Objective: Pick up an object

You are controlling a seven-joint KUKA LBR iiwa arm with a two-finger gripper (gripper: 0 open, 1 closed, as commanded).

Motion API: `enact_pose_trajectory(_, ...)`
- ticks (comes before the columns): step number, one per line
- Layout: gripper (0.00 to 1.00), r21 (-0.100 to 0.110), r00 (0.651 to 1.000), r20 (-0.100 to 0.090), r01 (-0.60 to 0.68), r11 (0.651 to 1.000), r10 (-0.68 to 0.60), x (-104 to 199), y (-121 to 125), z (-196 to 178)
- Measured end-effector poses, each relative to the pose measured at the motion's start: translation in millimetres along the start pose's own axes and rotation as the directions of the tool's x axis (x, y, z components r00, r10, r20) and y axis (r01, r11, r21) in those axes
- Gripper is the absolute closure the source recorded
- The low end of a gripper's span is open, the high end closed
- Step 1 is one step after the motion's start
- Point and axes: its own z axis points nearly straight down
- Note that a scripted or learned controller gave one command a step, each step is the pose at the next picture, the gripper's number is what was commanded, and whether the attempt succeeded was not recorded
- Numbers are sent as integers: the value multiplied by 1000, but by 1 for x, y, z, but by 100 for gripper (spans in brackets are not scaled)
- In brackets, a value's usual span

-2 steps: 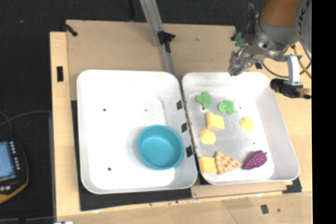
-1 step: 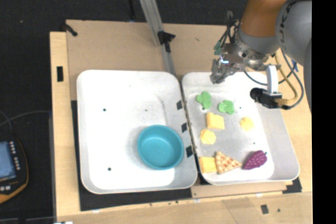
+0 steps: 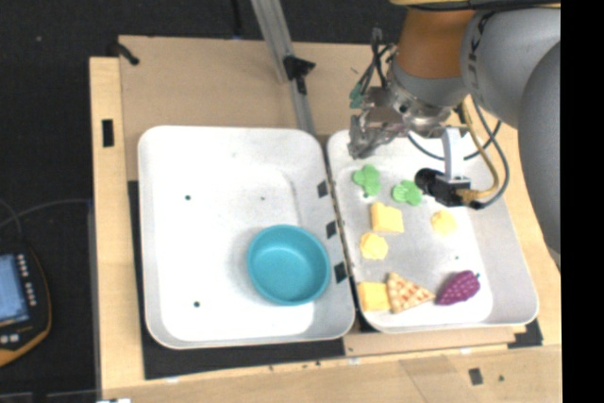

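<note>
The right bin (image 3: 505, 245) holds several small toy foods. Two green pieces (image 3: 366, 179) (image 3: 408, 193) lie near its far end. Closer in are a yellow block (image 3: 386, 219), a yellow lump (image 3: 374, 246) and a small yellow piece (image 3: 443, 222). Along the near wall lie a yellow wedge (image 3: 373, 295), a pizza slice (image 3: 408, 293) and a purple grape bunch (image 3: 459, 287). My gripper (image 3: 363, 142) hangs over the bin's far left corner, just beyond the left green piece, and nothing shows in it.
A blue bowl (image 3: 287, 263) sits in the left bin (image 3: 189, 203) near its right wall. A grey slanted pole (image 3: 269, 14) rises behind the bins. A black cable plug (image 3: 439, 186) dangles from the wrist over the right bin.
</note>
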Motion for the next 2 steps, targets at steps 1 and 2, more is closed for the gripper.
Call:
enact_pose_trajectory(1,100,0,1000,-1,1,1000,-1,59,-19,0)
enact_pose_trajectory(2,100,1,1000,-1,1,1000,-1,106,-36,5)
